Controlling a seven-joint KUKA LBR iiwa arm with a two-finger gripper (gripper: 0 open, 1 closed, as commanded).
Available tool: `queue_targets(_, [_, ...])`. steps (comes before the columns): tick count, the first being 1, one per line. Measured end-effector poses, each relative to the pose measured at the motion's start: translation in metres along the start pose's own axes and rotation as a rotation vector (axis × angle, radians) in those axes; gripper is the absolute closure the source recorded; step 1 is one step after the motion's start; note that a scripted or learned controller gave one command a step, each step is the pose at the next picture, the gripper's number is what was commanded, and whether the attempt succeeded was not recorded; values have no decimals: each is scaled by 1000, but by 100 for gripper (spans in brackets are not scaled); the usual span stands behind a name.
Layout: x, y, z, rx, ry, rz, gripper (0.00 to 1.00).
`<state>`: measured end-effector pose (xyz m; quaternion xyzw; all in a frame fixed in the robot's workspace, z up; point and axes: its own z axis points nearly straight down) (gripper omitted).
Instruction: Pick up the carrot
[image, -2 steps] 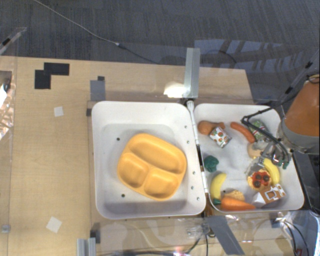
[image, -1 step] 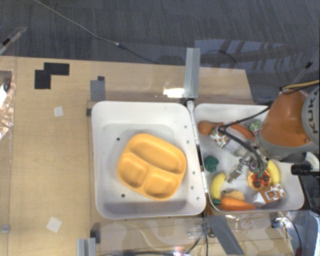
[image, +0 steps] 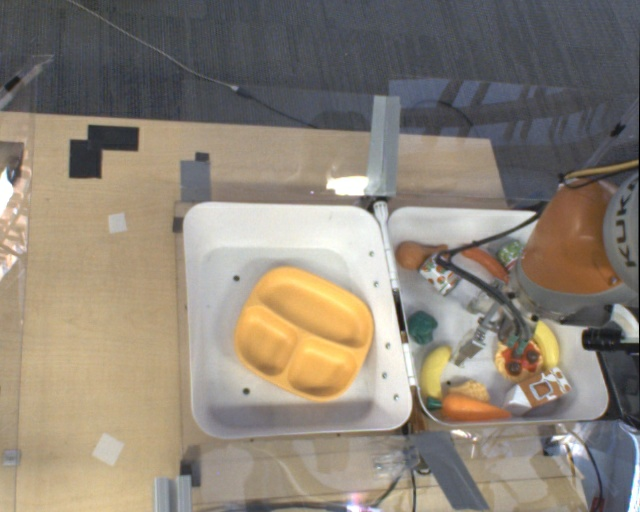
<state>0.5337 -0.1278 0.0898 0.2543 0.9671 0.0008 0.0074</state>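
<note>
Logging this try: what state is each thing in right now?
carrot: lying flat at the right bin's near edge, not gripped.
gripper: above the right bin's middle, nothing visibly held.
yellow tray: right side up in the left bin.
right bin: crowded with toy food.

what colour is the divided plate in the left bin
The divided plate is yellow-orange, plain with no pattern. It shows in the camera view.
</note>
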Motion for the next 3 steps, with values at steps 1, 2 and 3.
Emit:
queue_targets(1, [0,0,0,0,0,0,0])
queue_targets(2, [-3,3,-13,-4,-8,-5,100])
queue_targets(3, [-80,-43,-66,2,0,-419,100])
